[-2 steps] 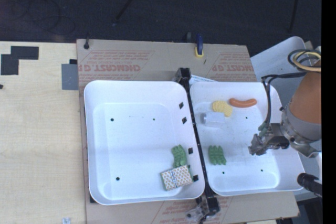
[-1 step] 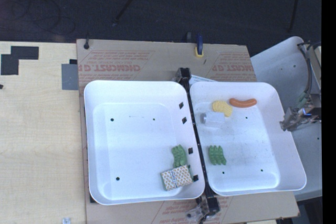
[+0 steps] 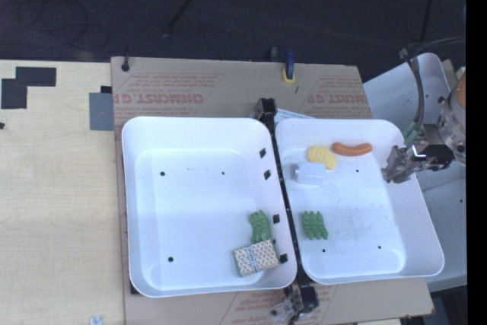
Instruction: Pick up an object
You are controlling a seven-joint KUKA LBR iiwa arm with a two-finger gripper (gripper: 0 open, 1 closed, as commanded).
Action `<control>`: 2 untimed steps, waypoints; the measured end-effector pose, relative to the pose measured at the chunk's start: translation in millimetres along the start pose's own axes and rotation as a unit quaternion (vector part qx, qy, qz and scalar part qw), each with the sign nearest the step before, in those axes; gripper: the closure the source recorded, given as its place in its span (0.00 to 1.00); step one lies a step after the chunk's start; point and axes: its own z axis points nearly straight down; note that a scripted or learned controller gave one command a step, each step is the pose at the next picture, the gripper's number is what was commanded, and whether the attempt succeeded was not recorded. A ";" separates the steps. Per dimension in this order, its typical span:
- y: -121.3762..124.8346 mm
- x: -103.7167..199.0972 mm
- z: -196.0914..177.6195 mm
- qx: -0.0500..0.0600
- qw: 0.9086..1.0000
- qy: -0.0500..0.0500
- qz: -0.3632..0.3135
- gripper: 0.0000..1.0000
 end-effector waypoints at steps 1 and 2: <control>-3.8 81.5 -57.5 -0.001 1.000 0.001 -0.001 1.00; 22.0 82.6 5.5 0.005 1.000 -0.001 0.004 1.00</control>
